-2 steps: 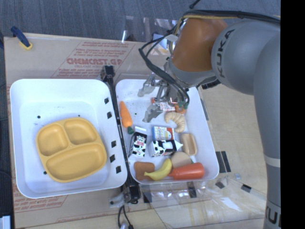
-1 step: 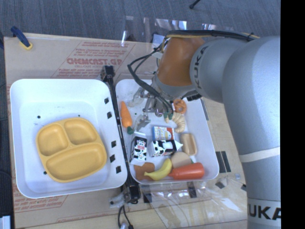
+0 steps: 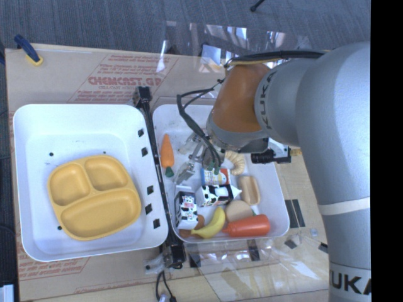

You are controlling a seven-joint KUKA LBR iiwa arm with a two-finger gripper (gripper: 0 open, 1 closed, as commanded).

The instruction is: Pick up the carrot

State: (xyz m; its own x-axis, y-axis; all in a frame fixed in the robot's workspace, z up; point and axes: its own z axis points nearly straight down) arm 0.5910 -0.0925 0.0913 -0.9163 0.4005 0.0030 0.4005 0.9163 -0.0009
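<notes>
The carrot (image 3: 166,151) is orange with a green stub at its near end. It lies along the left wall of the right bin (image 3: 276,187), pointing away from the camera. My gripper (image 3: 192,158) hangs low in that bin, just to the right of the carrot and a little apart from it. It looks open, and nothing shows between its fingers. The grey wrist with its orange band (image 3: 238,99) covers the far right part of the bin.
Toy food crowds the near half of the right bin: a banana (image 3: 211,224), a long red vegetable (image 3: 247,225), two cow-print cartons (image 3: 215,195), a bun (image 3: 250,189). In the left bin (image 3: 31,131) lies a yellow divided plate (image 3: 94,197).
</notes>
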